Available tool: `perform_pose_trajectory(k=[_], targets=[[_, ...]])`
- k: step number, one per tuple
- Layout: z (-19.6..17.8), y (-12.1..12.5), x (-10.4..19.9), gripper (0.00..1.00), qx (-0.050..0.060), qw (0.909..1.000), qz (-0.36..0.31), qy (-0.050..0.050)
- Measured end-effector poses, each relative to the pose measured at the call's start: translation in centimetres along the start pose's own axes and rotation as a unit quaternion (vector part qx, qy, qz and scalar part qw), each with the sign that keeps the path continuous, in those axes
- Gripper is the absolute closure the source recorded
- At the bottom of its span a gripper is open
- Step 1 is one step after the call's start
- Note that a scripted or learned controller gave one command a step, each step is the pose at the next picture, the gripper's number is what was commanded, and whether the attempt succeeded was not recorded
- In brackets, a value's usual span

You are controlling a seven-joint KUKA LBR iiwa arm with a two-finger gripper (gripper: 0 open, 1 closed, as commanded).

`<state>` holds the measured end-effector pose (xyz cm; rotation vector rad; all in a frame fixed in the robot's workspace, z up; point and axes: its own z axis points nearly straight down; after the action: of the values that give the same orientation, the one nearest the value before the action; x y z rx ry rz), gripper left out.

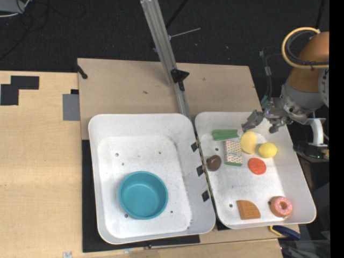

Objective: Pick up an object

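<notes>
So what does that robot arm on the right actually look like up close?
The arm has a rounded grey body with an orange band above the wrist, and a yellowish cable loops over its top. At its end sits the tool, a small assembly of dark grey metal with two thin fingers. I can make out no markings on it.

The right bin (pixel 301 198) holds 8 small things: a green block (pixel 224 134) lying flat at the back, a checkered pad (pixel 233 151) below it, a brown ball (pixel 214 162), and 2 yellow fruits (pixel 249 142) (pixel 267 150) side by side. A red disc (pixel 257 166) lies just below the fruits, with a tan wedge (pixel 248 209) and pink donut (pixel 280 206) near the front edge. A teal bowl (pixel 143 194) sits upright in the left bin (pixel 107 138).
</notes>
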<state>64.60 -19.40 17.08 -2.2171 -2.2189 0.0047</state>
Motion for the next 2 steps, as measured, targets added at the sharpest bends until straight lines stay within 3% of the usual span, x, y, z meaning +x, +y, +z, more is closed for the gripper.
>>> perform_pose_trajectory(k=[2], targets=[[8.1,0.6,-0.1,0.0,-0.001,1.0,0.0,0.0]])
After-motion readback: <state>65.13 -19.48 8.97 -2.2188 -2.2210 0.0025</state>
